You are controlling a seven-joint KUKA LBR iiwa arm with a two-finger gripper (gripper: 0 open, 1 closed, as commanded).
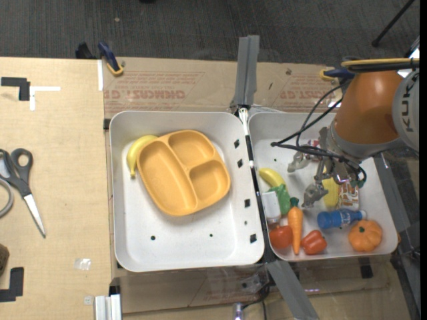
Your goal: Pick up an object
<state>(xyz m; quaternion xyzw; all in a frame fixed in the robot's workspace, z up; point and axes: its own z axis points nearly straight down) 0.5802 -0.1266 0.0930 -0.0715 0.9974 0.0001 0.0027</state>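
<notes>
Two bins sit on the counter (53, 199); the left bin (133, 245) holds a yellow plate (181, 172) and a banana (137, 151). In the right bin (385, 199), a carrot (295, 220) lies lengthwise, toward the near rim, just left of and below the pincer (323, 189). Pincer state: cannot tell. The toys cluster below it; the carrot is judged nearest.

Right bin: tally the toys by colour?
Yellow: 2, banana and item under the gripper
Orange: 2, carrot, pumpkin
Red: 2, tomato, pepper
Green: 1, bottle
Blue: 1, bottle
Total: 8
</notes>
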